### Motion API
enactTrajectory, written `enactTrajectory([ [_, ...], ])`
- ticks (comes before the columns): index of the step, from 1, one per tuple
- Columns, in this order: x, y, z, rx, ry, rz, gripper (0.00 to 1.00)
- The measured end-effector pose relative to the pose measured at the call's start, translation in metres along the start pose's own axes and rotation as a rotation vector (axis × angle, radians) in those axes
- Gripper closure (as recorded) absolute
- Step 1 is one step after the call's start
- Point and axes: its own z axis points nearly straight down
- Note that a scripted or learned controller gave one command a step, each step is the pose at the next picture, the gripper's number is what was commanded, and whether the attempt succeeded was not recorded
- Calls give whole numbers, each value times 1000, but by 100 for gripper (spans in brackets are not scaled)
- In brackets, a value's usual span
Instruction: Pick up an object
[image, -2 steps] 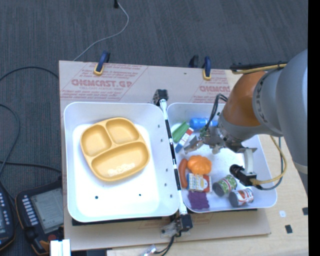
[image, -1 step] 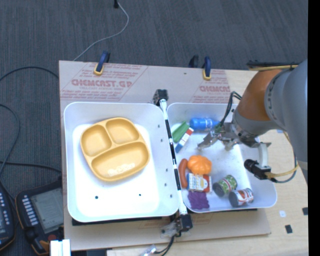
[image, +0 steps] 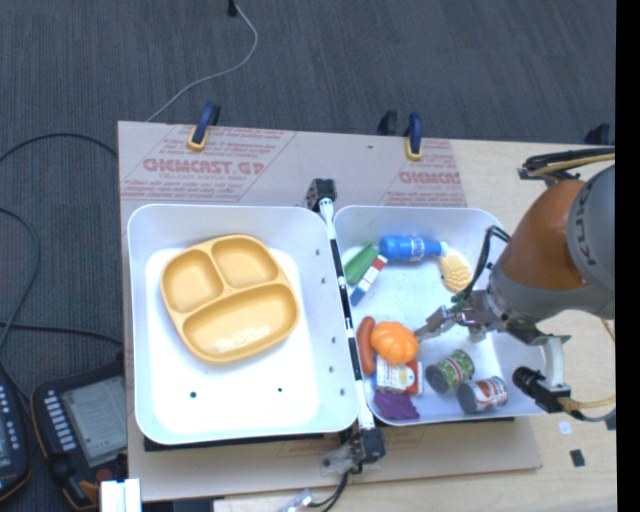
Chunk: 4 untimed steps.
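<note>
- In the right bin (image: 487, 222), nearest the front edge, a purple item (image: 397, 405), a small packet (image: 397, 377) and two tins (image: 452, 369) (image: 485, 393) are lying on their sides.
- An orange pumpkin-like toy (image: 393, 342), round and ribbed, is sitting just behind them.
- The gripper (image: 443, 322) is hovering beside the pumpkin, fingers spread apart, gripping nothing.
- Farther back, a corn cob (image: 456, 268), a blue bottle (image: 409, 247) and a green item (image: 359, 264) are resting.
- A yellow divided plate (image: 231, 297) is occupying the left bin (image: 150, 400).

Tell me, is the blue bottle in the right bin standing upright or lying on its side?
Lying on its side. The blue bottle stretches lengthwise across the floor of the right bin, near its far wall.
</note>
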Motion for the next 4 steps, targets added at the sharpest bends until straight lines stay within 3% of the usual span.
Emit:
enactTrajectory([
  [1, 51, -24, 8, -13, -5, 1, 0],
  [2, 51, -23, -2, -14, -3, 0, 100],
  [3, 51, -24, -2, -14, -3, 0, 0],
  [4, 52, -23, -11, -14, -3, 0, 100],
])
